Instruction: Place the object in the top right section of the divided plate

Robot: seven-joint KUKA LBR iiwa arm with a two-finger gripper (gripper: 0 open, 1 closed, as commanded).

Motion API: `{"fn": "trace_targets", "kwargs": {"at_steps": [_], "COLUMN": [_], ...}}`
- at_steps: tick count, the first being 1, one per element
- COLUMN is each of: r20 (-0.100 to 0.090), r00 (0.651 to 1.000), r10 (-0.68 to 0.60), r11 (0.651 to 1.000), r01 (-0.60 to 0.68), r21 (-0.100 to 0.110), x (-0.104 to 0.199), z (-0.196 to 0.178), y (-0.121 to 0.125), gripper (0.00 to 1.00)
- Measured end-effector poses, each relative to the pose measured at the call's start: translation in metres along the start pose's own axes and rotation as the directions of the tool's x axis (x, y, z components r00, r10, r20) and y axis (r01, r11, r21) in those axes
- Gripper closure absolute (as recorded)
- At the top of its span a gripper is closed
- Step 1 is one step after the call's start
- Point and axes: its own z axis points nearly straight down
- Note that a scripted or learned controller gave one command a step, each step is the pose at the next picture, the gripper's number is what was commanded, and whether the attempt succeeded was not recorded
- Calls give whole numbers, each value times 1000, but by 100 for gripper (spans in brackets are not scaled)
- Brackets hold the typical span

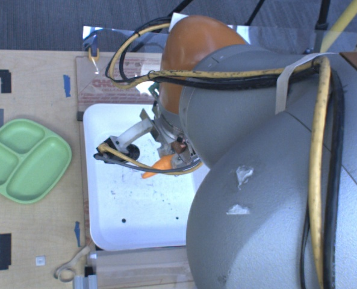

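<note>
One grey arm [256, 161], with its orange band uppermost, covers most of the right side and leans in over the pale wooden desk [34, 71]. Next in size is the white bin [106, 209], shallow, with dark flecks on its floor. Left of the bin, well apart from it and lying flat on the desk, is the green divided plate [43, 164] with three hollows: a long one on its right side and two smaller ones at the top and left.

The tool [177, 155] hangs low over the upper middle of the bin, half hidden under the wrist. Whether it is apart, together or clamped on something, I cannot tell from this angle.

Smallest is the orange object [157, 165], a short tapered piece much like a toy carrot. It sits right at the tool's tip, over the bin floor, and I cannot say if it is lifted or lying there.

It is likely light and stiff, with a smooth skin that could slip. A hold across its thicker middle, square to its length, seems safest. The pointed end would probably squirt out.
</note>
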Motion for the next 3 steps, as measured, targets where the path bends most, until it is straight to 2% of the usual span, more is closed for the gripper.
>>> {"fn": "trace_targets", "kwargs": {"at_steps": [1,2,3], "r20": [5,2,7], "r00": [1000,973,973], "r10": [27,229,231], "r11": [1000,973,973], "r01": [-27,-229,-231], "r21": [3,1,0], "x": [-48,-28,-29], "z": [163,93,86], "y": [0,74,75], "gripper": [100,100,100]}}
